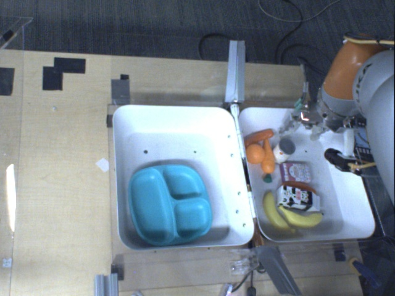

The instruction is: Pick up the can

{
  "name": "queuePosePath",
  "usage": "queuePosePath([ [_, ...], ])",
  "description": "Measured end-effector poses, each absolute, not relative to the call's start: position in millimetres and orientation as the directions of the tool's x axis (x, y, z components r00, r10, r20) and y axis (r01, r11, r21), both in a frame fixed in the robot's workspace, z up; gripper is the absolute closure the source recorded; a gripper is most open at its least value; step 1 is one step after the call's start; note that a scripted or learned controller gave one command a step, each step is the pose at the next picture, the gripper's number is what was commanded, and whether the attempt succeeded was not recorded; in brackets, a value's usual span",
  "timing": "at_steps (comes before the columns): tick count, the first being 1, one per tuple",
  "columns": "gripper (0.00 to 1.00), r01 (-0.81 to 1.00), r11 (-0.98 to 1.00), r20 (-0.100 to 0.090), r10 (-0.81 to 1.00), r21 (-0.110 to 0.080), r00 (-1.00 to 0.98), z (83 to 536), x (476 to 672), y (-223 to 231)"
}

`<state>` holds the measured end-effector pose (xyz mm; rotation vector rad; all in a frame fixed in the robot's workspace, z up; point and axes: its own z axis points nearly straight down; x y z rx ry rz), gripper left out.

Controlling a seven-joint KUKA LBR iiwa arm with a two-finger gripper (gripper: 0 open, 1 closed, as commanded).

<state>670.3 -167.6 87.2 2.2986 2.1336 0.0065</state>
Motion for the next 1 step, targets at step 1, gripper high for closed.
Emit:
queuePosePath([
  [1, 1.0, 0.998, -0.069, -0.002, 0.998, 0.015, 0.069, 100.9, 673.1, -166.4],
])
